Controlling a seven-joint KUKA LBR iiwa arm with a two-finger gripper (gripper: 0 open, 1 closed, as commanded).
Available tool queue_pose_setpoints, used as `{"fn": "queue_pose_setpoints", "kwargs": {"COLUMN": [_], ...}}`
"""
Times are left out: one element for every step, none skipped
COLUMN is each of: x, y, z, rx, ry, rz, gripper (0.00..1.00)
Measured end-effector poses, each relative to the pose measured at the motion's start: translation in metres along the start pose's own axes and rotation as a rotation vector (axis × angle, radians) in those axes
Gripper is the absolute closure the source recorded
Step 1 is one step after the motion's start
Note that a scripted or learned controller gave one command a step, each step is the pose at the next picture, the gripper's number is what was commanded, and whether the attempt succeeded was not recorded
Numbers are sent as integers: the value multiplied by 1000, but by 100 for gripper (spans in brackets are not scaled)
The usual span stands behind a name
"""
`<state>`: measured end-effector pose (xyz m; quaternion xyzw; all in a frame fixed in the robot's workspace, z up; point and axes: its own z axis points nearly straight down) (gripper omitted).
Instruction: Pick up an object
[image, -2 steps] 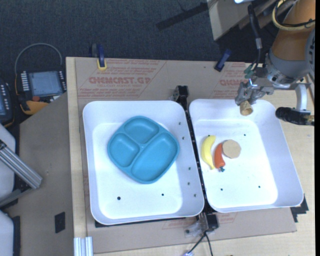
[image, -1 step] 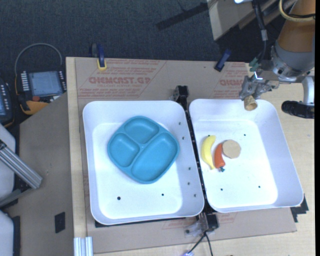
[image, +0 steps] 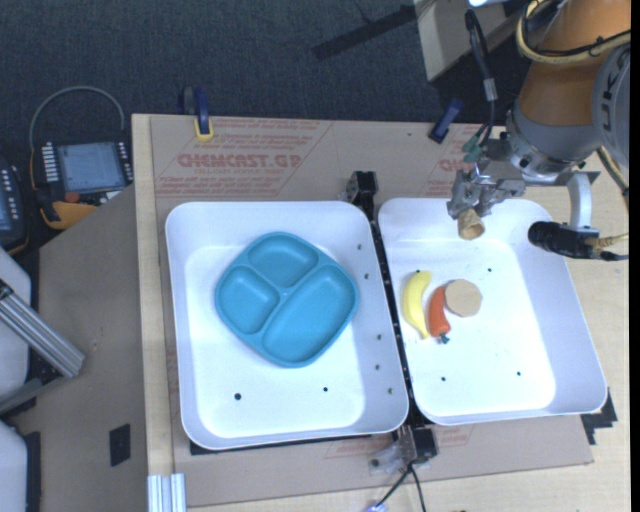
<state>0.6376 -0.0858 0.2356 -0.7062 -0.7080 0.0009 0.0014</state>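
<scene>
My gripper hangs over the far edge of the right bin, with a small tan cylinder held between its fingertips, clear of the bin floor. Below it, in the middle of that bin, lie a yellow banana, an orange-red carrot-shaped piece and a tan round disc, all touching one another.
A blue divided plate lies in the left bin. A black clamp sits at the far end of the ridge between the bins. White floor stretches across the near half of the right bin.
</scene>
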Motion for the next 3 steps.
{"fn": "queue_pose_setpoints", "kwargs": {"x": [57, 111, 166], "y": [-6, -14, -27], "z": [-5, -7, -1], "rx": [-1, -1, 0], "ry": [1, 1, 0], "rz": [-2, -2, -2], "gripper": [100, 100, 100]}}
